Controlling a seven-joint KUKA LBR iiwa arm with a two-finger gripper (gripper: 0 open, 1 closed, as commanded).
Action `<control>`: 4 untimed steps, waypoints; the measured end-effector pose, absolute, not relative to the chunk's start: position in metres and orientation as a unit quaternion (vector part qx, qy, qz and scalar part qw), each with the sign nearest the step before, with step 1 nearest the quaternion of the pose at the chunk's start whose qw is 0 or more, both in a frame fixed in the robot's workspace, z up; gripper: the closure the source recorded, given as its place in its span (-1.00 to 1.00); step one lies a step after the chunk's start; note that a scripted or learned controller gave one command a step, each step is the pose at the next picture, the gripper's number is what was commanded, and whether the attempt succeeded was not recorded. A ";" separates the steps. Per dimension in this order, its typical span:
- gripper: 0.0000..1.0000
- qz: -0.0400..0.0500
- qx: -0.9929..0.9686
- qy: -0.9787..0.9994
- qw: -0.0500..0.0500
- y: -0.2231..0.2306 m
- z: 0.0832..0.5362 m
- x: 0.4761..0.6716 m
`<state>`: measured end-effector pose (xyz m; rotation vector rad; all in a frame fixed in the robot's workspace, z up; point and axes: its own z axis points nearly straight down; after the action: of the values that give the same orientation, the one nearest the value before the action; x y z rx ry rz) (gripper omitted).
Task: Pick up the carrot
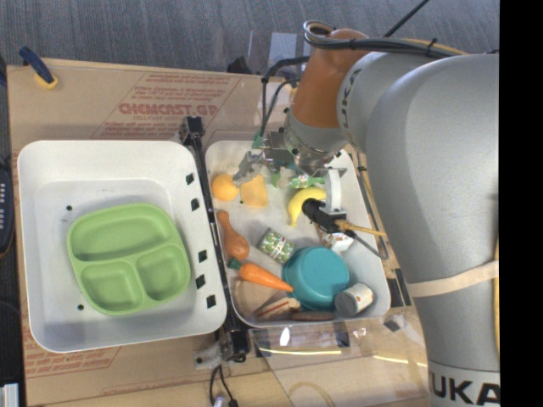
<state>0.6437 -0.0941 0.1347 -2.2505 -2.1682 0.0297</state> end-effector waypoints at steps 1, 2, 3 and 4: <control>-1.00 0.005 -0.752 -0.659 0.002 -0.095 0.092 0.656; 1.00 0.007 -0.749 -0.662 0.004 -0.094 0.102 0.656; -1.00 0.007 -0.749 -0.662 0.004 -0.094 0.102 0.656; -1.00 0.005 -0.840 -0.542 0.004 -0.094 0.091 0.632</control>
<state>0.6324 -0.0939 0.0913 -2.6335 -1.6993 0.0141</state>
